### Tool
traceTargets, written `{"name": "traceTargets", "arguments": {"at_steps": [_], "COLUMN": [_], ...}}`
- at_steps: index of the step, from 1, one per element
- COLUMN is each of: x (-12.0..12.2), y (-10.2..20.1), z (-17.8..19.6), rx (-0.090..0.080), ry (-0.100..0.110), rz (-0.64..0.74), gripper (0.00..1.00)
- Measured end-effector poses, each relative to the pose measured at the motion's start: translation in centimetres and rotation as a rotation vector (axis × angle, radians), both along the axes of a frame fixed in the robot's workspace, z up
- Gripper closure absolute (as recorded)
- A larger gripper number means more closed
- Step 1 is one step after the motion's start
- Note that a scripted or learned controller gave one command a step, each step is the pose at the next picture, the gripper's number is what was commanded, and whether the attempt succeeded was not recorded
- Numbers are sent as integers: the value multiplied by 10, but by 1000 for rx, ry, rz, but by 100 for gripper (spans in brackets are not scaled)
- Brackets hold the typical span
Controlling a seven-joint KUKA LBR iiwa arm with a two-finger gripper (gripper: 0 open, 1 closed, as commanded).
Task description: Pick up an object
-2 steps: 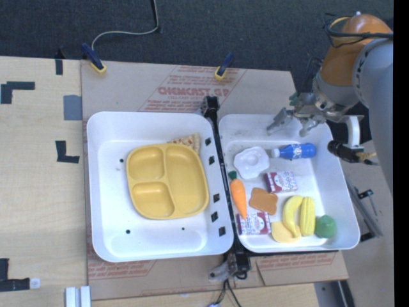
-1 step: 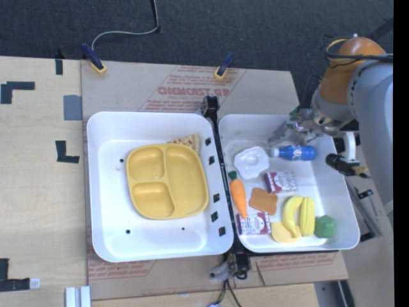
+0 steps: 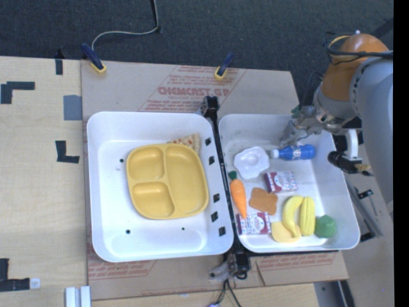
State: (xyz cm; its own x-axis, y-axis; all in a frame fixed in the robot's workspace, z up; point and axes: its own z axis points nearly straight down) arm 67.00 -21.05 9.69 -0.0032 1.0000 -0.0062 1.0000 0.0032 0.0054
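Note:
My gripper (image 3: 292, 133) hangs over the back of the right bin (image 3: 339, 190), just above and left of a small blue bottle (image 3: 296, 152) that lies on its side. A white cup-like piece (image 3: 251, 162) lies to the bottle's left. Further forward are a carrot (image 3: 238, 197), a brown toast slice (image 3: 263, 201), a maroon packet (image 3: 281, 182), a second packet (image 3: 254, 223), yellow bananas (image 3: 298, 215) and a green piece (image 3: 326, 226). Nothing shows in the gripper's grasp.
The left bin (image 3: 105, 190) holds a yellow divided plate (image 3: 167, 179), with a pale patterned piece (image 3: 186, 140) behind it. A black clip divider (image 3: 214, 152) joins the two bins. The arm's orange band (image 3: 358, 45) rises at the right, over the bin's far corner.

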Motion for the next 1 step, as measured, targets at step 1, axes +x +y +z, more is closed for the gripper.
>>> {"name": "traceTargets", "arguments": {"at_steps": [1], "x": [0], "y": [0], "z": [10], "rx": [0], "ry": [0], "rz": [0], "gripper": [100]}}
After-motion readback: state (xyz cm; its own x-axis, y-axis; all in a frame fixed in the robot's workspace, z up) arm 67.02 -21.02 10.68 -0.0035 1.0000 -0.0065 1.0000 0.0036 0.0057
